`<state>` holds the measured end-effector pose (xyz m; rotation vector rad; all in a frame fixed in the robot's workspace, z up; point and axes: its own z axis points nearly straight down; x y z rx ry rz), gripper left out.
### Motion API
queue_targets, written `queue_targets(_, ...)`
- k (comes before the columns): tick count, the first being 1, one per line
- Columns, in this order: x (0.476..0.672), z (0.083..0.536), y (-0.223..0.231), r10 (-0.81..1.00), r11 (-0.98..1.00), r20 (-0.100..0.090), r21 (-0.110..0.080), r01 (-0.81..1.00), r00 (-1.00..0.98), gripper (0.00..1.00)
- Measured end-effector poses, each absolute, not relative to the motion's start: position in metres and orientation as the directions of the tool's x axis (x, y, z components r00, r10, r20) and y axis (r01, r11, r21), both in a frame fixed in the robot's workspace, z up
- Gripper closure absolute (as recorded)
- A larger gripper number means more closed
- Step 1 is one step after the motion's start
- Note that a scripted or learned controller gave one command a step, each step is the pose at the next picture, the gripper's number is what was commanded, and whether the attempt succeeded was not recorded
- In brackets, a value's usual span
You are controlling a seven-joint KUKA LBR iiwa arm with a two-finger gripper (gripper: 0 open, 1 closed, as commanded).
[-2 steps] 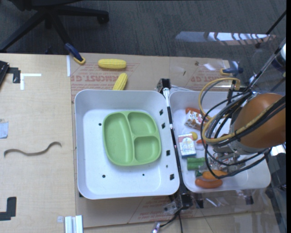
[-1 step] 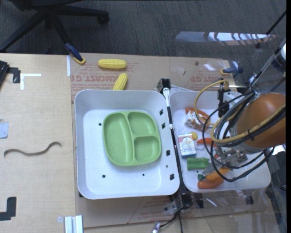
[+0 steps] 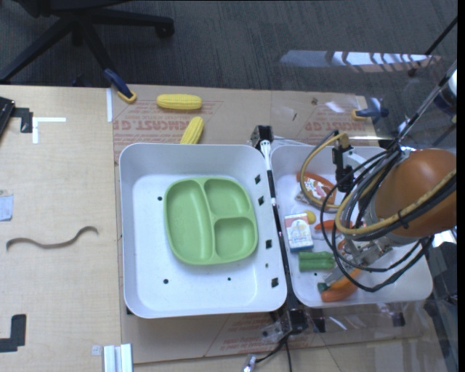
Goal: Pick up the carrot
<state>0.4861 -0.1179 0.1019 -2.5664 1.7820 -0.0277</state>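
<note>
A grey carpeted floor and the base of a black office chair (image 3: 94, 22) are seen beyond a light wooden bench (image 3: 51, 182), on which a sheet of printed cardboard (image 3: 240, 116) is laid under two shallow white bins. Two yellow corn cobs are seen on the cardboard behind the left bin, one lying crosswise (image 3: 179, 102) and one lying at a slant (image 3: 192, 130) just beside the bin's far rim. A thin grey worm-like strip (image 3: 51, 240) is seen on the bare wood at the left.

The left bin (image 3: 138, 218) is occupied by a green divided plate (image 3: 211, 220) with three compartments, set near its middle.

The right bin (image 3: 418, 287) is largely covered by the arm (image 3: 418, 192), whose orange band and looped black and yellow cables are seen over its middle. Within this bin a small carton (image 3: 298, 232) is seen near the left wall, with a green block (image 3: 316, 261) just in front of it. The carrot (image 3: 338, 290) is seen at the near edge of the bin, just beyond the green block, lying flat.

The gripper (image 3: 356, 254) is found low under the cables, close above the carrot, but its spread cannot be told, and nothing can be seen held in it.
</note>
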Motion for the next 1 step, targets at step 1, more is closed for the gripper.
queue_targets(1, 0.4854, 0.1014, -0.1517, -0.981, -0.193, -0.005, -0.022, -0.981, 0.193, 0.0)
